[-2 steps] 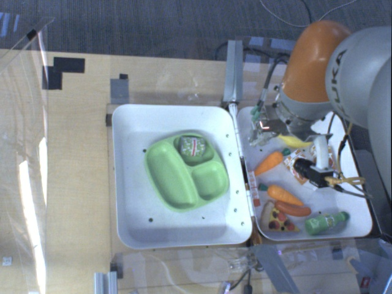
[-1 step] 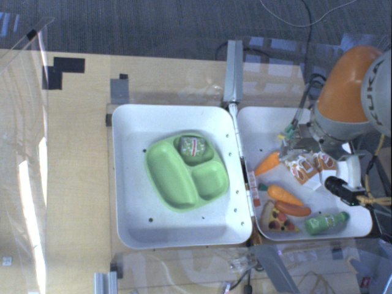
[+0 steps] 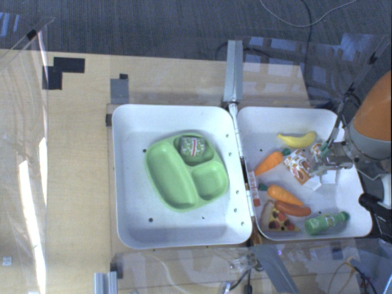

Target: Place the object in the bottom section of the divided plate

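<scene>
Claw point(image 3: 323, 159) sits low in the right bin point(image 3: 361, 225) over an orange-and-white snack packet point(image 3: 298, 164); its grip I cannot tell. A green divided plate point(image 3: 184, 170) in the left bin point(image 3: 131, 182) holds a round patterned item point(image 3: 192, 146) in its top section.

Robotics lab, wood bench point(image 3: 73, 164) w/ clear guard panels point(image 3: 24, 133), loose cable point(image 3: 306, 11), grey carpet point(image 3: 153, 17)
</scene>
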